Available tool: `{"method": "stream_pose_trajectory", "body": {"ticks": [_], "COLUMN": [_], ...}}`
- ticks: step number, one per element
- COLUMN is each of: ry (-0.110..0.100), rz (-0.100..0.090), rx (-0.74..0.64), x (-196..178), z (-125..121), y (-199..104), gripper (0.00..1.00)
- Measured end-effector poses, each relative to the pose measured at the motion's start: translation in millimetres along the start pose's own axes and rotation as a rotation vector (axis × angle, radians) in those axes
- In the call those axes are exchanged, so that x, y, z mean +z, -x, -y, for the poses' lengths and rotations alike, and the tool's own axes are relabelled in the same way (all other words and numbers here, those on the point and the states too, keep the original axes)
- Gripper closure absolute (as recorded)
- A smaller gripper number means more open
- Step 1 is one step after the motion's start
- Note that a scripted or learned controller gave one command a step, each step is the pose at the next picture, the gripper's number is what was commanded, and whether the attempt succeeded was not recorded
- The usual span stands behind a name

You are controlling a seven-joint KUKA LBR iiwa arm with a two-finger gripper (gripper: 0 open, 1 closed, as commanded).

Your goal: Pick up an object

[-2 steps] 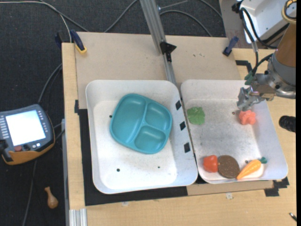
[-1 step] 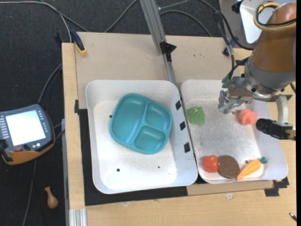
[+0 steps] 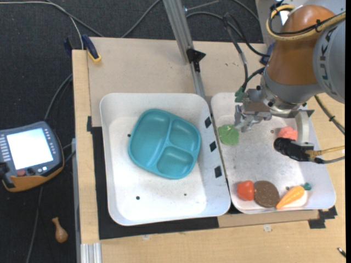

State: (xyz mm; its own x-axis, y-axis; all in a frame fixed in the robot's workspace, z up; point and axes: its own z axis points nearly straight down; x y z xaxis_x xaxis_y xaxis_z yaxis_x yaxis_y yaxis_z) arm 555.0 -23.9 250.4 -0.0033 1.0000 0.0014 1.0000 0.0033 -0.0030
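From above, two white bins sit side by side on the pale wooden surface. The left bin holds a teal divided plate, lying flat and turned at an angle, roughly in the middle of the bin.

The right bin carries the small things. A green piece lies at its left side, close to the wall shared with the other bin. Along the near edge sit a red tomato-like piece, a brown round disc touching it on the right, and an orange carrot just beside the disc, pointing to the near left. A pink piece lies farther back toward the right, with a black part of the arm's fittings just in front of it.

The arm reaches in from the right, its orange band high over the right bin. The gripper hangs low over the far left part of that bin, just beside the green piece and slightly to its far right. Whether it is open or closed I cannot tell from here, and nothing is plainly held by it.

Left of the surface, on the dark floor, lies a handheld control pad with a lit screen.
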Motion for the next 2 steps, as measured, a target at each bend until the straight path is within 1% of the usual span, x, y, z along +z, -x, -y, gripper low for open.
{"method": "stream_pose_trajectory", "body": {"ticks": [1,2], "ry": [-0.001,0.003], "rz": [-0.001,0.0], "rx": [-0.003,-0.001], "x": [17.3,30.6], "z": [-8.5,-18.9], "y": [-51.0,-103.4], "gripper": [1.0,1.0]}}
